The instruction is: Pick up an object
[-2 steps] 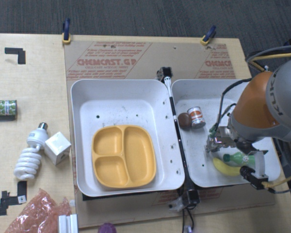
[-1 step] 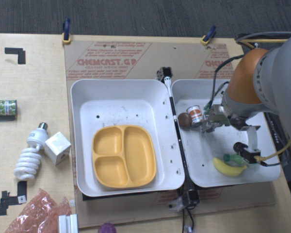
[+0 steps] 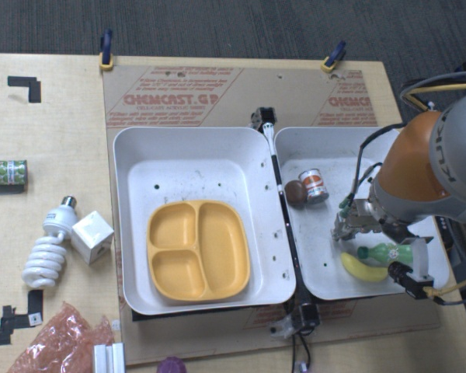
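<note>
Two shallow white bins are seen side by side on the bench. The left bin (image 3: 132, 208) is occupied by a yellow divided plate (image 3: 198, 249) with three compartments, lying flat toward the near side. In the right bin (image 3: 326, 142) a small can with a red and white label (image 3: 314, 185) is found near the far left part, with a brown rounded object (image 3: 296, 193) touching it on its left. A banana (image 3: 363, 267) lies near the front of this bin, and a green bottle (image 3: 386, 252) lies just behind it, close to the banana. The gripper (image 3: 348, 225) is lowered into the right bin, just left of the green bottle and behind the banana; nothing is seen held by it. Outside the bins, on the bench to the left, a spiral light bulb (image 3: 46, 249), a white cube (image 3: 92, 236) and a small green can (image 3: 9, 174) are laid.
</note>
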You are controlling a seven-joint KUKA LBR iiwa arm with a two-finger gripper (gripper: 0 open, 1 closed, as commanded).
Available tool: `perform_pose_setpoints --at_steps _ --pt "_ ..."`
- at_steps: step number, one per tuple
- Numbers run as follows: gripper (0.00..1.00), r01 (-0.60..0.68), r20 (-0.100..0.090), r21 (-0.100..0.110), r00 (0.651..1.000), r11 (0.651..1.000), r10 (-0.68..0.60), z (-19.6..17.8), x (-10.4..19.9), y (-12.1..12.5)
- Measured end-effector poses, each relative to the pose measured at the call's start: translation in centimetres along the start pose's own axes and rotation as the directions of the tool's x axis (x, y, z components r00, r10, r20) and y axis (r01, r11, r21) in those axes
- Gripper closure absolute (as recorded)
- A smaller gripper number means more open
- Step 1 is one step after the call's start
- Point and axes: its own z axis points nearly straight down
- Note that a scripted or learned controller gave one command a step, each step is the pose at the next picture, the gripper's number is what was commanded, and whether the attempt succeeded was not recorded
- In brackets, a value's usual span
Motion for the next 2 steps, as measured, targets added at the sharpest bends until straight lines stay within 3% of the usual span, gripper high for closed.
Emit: perform_pose_setpoints --at_steps 1,2 --pt "0.00 0.004 0.001 -0.001 1.000 1.000 -0.004 0.0 -1.2 7.1" --pt "0.00 0.000 0.000 0.000 1.000 1.000 0.000 0.0 0.1 1.8"
